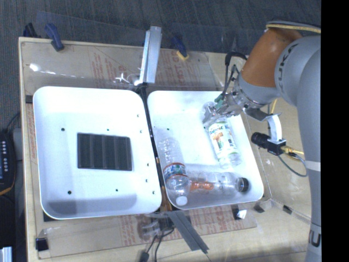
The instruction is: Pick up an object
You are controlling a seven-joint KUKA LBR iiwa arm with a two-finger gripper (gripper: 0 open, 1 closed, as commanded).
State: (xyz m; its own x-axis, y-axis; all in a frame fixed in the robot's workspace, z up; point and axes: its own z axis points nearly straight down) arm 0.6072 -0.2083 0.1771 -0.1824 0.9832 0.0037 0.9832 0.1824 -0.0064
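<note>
Three clear plastic bottles lie in the right bin (188, 103). One with a white, green and orange label (222, 141) lies lengthwise near the bin's right wall. My gripper (214, 112) is low in the bin at that bottle's upper end, right at its neck. A second bottle (172, 168) with a blue and red label lies along the left wall, cap toward the front. The third one (218, 185), with a dark cap, lies across the front of the bin.
The left bin (54, 108) holds a dark ribbed rectangular panel (104, 152). A metal divider post (150, 53) stands between the bins at the back. Blue clamps (53, 36) sit on the bench's far edge. A black cable fitting (268, 142) hangs beside the right bin.
</note>
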